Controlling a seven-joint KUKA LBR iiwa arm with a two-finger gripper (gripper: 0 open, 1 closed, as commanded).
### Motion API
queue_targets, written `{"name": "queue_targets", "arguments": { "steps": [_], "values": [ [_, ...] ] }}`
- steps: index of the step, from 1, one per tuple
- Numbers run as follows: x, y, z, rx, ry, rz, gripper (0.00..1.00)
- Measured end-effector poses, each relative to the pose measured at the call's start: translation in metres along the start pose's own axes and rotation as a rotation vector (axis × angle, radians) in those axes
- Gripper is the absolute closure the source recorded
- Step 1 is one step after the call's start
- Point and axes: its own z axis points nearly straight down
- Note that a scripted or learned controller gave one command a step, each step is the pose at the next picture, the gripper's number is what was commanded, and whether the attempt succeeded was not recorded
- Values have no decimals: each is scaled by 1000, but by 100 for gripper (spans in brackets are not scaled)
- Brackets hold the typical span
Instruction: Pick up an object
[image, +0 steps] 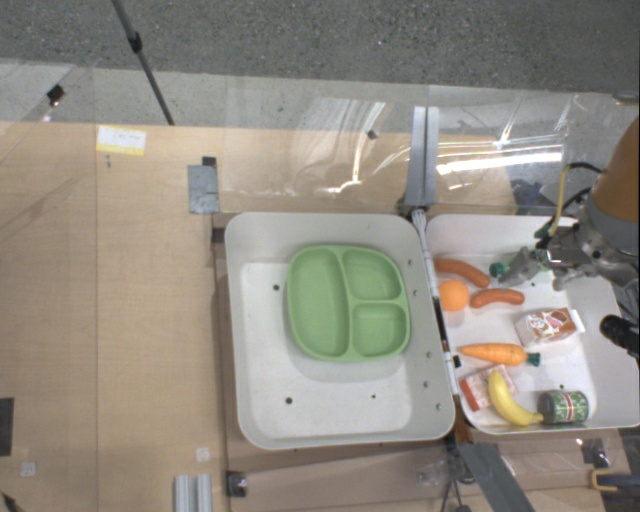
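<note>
The right bin (600, 300) holds the loose items. Two red-brown sausages lie near its left wall, one (462, 270) further back and one (497, 297) nearer. Between them sits an orange ball (453, 295). In front of these lie a small printed box (548, 327), a carrot (493, 353), a banana (505, 397) and a green can (564, 406) on its side. My gripper (518, 266) reaches in from the right and hangs at the back of this bin, just above and right of the nearer sausage. Nothing shows in its grasp.
The left bin (260, 400) holds a green divided plate (348, 302). A grey post (424, 160) stands behind the wall between the bins. The arm's body (610, 225) covers the right bin's back right corner. Bare wooden bench (100, 300) spreads to the left.
</note>
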Motion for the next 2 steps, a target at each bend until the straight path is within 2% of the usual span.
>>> {"name": "queue_targets", "arguments": {
  "steps": [1, 2],
  "values": [
    [6, 39, 115, 0, -1, -140, 0],
    [5, 42, 102, -7, -2, -139, 100]
  ]
}}
